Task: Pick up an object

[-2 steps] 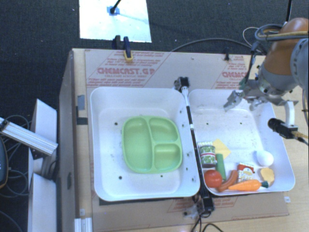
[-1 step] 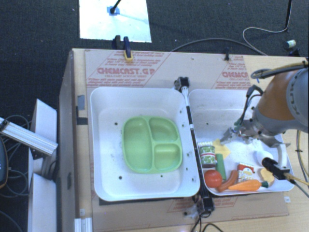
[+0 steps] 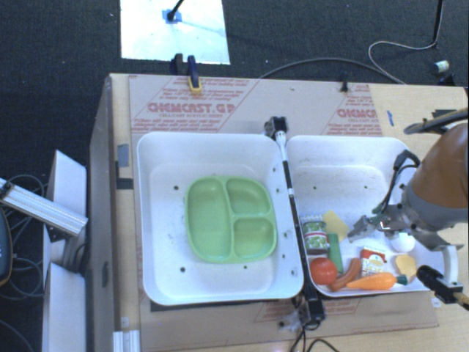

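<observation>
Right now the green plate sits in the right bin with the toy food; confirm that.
Wrong bin. The camera view shows the green plate alone in the left bin; the toy food is in the right bin.

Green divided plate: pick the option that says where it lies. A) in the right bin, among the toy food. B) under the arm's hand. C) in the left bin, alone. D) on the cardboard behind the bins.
C: the green divided plate lies flat in the left bin, while the tomato and carrot sit in the right bin, where the arm reaches in.
</observation>
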{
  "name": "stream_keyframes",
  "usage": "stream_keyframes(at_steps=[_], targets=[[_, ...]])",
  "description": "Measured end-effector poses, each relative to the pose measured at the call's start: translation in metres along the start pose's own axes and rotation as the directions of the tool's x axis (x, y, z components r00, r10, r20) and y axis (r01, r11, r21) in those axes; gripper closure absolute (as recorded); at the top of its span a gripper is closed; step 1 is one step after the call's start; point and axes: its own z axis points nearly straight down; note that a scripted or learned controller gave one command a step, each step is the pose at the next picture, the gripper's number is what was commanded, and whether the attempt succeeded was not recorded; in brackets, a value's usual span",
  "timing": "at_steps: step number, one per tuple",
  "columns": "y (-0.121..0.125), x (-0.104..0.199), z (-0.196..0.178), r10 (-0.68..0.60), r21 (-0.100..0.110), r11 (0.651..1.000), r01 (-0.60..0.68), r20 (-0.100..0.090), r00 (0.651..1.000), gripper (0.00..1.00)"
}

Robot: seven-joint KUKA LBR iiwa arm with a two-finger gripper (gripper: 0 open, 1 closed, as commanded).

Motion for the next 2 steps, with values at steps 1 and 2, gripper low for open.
stream_keyframes(at_steps=[1,2], targets=[[-0.003,0.054,0.031,0.007,-0.011,1.000,-0.007,0.016,1.000,0.00],[0.054,0.062,0.034,-0.003,-0.001,1.000,0.003,0.000,1.000,0.00]])
